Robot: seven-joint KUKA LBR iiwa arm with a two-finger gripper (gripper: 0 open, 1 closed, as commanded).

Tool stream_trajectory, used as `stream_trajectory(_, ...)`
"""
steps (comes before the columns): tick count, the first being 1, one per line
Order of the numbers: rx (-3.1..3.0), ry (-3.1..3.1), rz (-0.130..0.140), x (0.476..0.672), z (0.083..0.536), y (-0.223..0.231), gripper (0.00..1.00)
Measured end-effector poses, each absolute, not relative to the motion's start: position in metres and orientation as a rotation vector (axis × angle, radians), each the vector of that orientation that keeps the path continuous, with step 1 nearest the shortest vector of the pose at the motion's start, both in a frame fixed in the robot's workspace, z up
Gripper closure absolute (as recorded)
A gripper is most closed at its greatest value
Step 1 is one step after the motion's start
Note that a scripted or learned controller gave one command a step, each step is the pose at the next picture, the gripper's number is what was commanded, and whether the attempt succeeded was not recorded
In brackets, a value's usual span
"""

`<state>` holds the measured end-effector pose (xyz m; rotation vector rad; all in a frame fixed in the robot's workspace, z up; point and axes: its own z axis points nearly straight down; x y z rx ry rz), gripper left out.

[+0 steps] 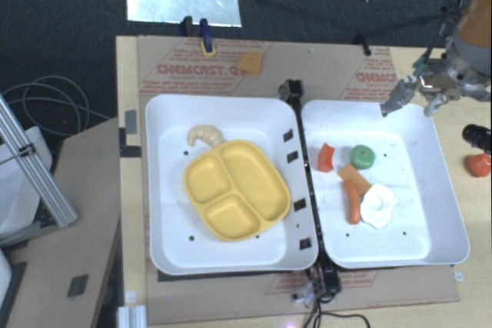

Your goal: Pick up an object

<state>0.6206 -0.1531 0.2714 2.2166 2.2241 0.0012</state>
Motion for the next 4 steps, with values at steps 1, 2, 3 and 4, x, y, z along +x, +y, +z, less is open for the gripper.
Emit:
stream_trajectory(1,2.220,2.239,-0.007,0.568,0.169,-0.092,0.00)
stream_trajectory(2,2.224,2.221,-0.003,0.555,0.080,-0.120,0.00)
stream_trajectory(3,2.218,2.221,0.003,0.558,0.095,-0.119,1.00)
stream_trajectory(4,2.207,2.229,0.013,0.545,0.190,-0.062,1.00)
